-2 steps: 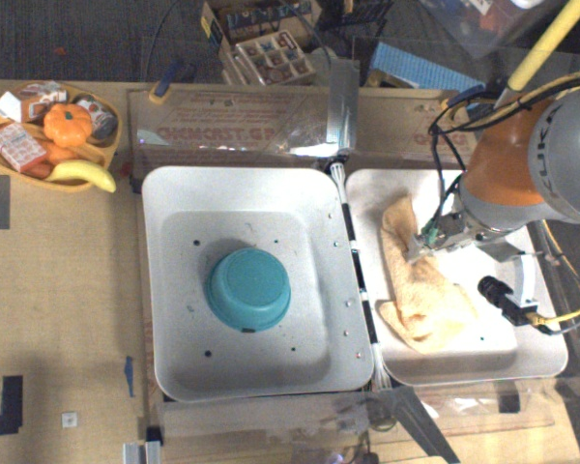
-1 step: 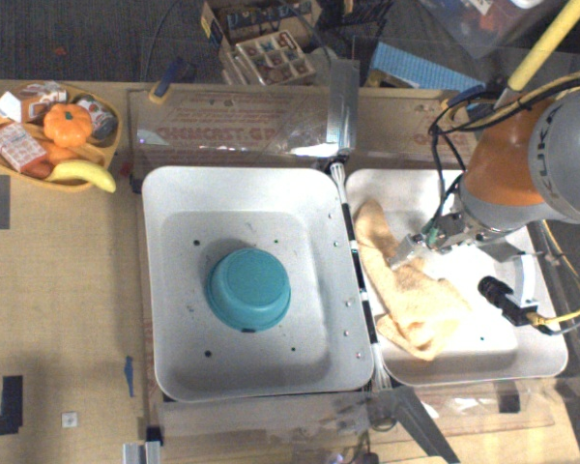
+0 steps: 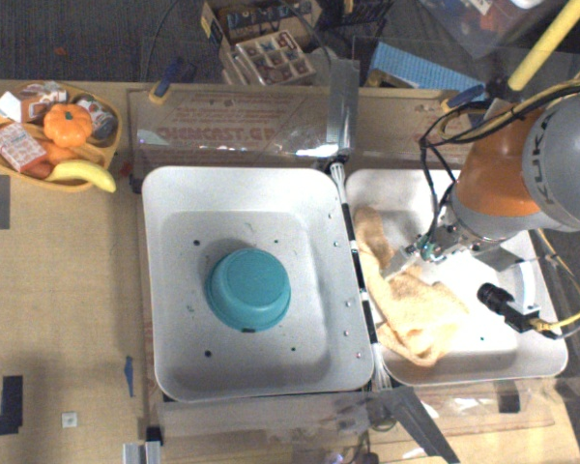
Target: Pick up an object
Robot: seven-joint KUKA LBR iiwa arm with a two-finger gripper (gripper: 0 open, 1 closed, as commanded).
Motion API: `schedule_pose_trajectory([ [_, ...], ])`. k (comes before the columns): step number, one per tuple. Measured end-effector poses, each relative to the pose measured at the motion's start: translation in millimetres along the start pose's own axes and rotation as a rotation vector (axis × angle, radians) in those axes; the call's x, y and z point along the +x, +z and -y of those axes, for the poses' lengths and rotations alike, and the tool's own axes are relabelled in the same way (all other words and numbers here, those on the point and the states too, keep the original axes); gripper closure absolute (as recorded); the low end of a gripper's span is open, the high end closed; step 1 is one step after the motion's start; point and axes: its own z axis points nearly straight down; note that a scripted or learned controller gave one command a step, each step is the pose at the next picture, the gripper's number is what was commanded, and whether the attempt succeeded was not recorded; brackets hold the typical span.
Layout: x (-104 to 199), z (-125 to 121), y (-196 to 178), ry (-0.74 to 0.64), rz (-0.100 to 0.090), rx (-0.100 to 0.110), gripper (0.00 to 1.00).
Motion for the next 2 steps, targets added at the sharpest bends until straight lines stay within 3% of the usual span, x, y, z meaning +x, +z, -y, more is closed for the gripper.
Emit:
schedule_pose_trajectory([
  [1,-8.2,-9.9,1.3,-0.096,-0.005,0.003,0.00],
  [2,-8.9,-11.8,-7.7,-0.094,-0.005,-0.001,1.00],
])
